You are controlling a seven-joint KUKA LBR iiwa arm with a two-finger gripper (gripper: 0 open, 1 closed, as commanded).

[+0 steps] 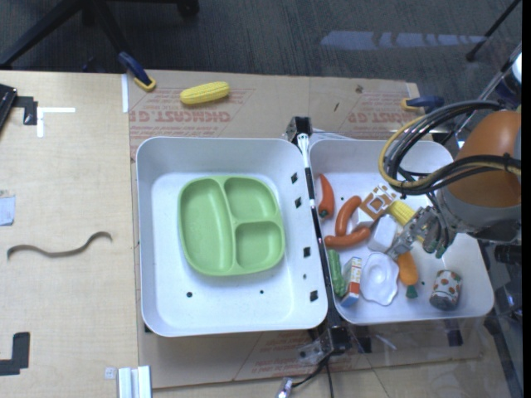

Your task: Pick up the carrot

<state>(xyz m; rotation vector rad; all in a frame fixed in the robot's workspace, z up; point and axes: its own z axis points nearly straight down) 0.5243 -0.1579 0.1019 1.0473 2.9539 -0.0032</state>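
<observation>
— Orange carrot (pixel 407 269), where is it?
— Right bin (pixel 473 309), just below your gripper (pixel 412 240), long axis roughly up-down in view. You cannot tell the fingers' state.

Grey arm (pixel 485 210) with orange band (pixel 491 157) and looping black-yellow cables (pixel 415 152).

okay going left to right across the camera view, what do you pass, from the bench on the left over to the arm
Squiggly cord → yellow corn on the cardboard → green divided plate in the left bin → orange pepper → fried egg → carrot → spotted can → arm.
</observation>
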